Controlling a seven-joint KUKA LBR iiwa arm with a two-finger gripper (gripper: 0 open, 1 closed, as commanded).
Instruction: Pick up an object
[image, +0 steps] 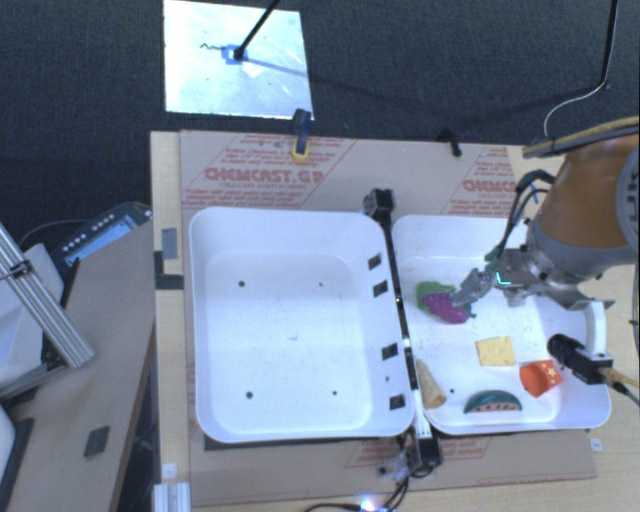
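Two white bins are seen side by side on the bench, the left bin (290, 330) at 9 o'clock of the right bin (440, 240). The arm (595, 200) is brought in from 3 o'clock, and the gripper (468, 294) is parked low over the right bin, right at the 3 o'clock edge of the grapes (444, 302), a purple bunch with a green leaf on top. The tips look to be touching the bunch or just about, but how far apart they're spread can't really be made out from this angle, and nothing can be seen clamped between them, so no grip can be claimed. The grapes are lying on the bin floor near the divider between the bins. Further toward 5 o'clock a yellow cheese square (495, 351) is found, with an orange piece (540, 378) just past it at 4 o'clock. A watermelon slice (493, 403) is sat near the bin's 6 o'clock rim, and a cone (430, 384) is leaned along the divider at 7 o'clock.
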